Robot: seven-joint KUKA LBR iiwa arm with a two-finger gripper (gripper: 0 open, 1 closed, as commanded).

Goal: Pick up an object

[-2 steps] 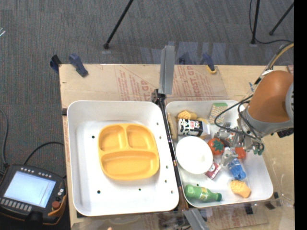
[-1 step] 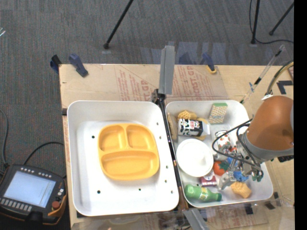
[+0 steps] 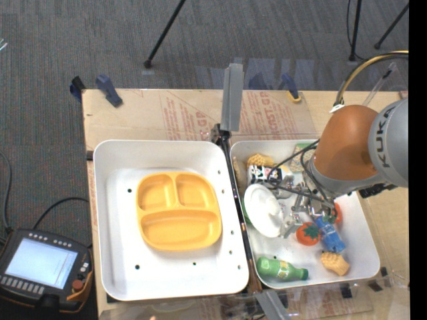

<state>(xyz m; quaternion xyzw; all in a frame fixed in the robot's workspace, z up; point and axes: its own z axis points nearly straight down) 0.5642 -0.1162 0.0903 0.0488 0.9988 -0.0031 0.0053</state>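
End effector (image 3: 308, 209): low in the right bin (image 3: 370, 245), finger state hidden.
Green bottle (image 3: 281, 269): lying flat by the bin's near wall, long axis parallel to it, cap pointing right.
Open room: left bin (image 3: 110, 179), around the yellow divided plate (image 3: 179, 210).

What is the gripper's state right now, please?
Gripper: low in the right white bin, above the red tomato toy and white plate; open or closed cannot be told.

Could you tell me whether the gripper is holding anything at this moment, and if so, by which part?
It cannot be told. The gripper is low in the right bin among the toys, near the white bowl and tomato, with nothing visibly between its fingers.
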